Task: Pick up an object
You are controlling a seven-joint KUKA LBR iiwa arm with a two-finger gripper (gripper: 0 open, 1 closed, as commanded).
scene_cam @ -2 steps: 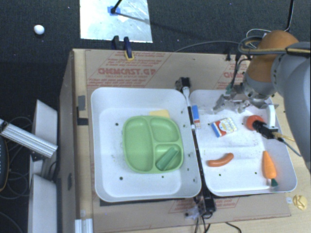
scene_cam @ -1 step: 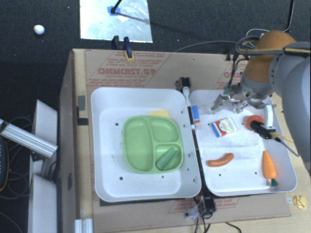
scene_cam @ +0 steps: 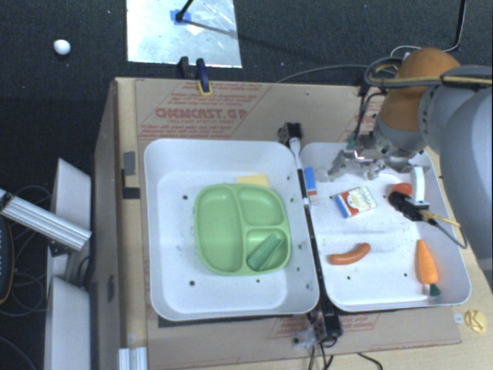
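The arm is at the approach step: its gripper [scene_cam: 356,162] hangs over the far part of the right bin [scene_cam: 385,295], holding nothing, and whether it is spread or closed cannot be told. Just beside it lies a small red-and-white carton [scene_cam: 354,202]; a sausage [scene_cam: 349,254] and carrot [scene_cam: 427,262] lie nearer. Next it must descend squarely over one object.

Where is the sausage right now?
In the camera view the sausage lies in the right bin, near its middle front, below the small red-and-white box and left of the carrot.
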